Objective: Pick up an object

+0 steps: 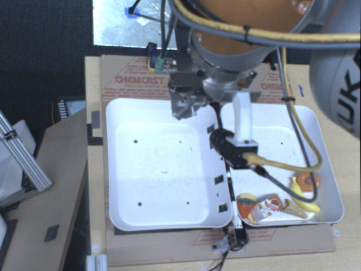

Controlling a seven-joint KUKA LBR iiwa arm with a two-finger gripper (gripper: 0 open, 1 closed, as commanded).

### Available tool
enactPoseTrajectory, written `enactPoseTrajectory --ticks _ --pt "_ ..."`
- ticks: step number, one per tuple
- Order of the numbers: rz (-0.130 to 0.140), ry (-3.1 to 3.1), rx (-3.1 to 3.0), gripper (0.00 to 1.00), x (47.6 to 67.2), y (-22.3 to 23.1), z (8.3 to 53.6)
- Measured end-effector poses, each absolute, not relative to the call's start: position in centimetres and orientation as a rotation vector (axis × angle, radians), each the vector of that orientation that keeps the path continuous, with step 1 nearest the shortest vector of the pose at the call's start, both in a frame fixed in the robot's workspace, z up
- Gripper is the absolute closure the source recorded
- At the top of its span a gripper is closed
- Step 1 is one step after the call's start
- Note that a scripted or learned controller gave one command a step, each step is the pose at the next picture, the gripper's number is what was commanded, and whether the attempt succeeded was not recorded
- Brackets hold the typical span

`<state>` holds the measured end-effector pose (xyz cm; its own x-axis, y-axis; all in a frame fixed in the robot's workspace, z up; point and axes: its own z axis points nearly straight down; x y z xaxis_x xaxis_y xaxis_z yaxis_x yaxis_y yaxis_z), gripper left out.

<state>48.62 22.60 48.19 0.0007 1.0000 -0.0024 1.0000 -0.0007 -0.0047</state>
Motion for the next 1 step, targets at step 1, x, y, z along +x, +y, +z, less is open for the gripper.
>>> enactPoseTrajectory --ticks 1 --pt "-0.006 -2.218 -2.231 1.00 48.72 15.35 50.57"
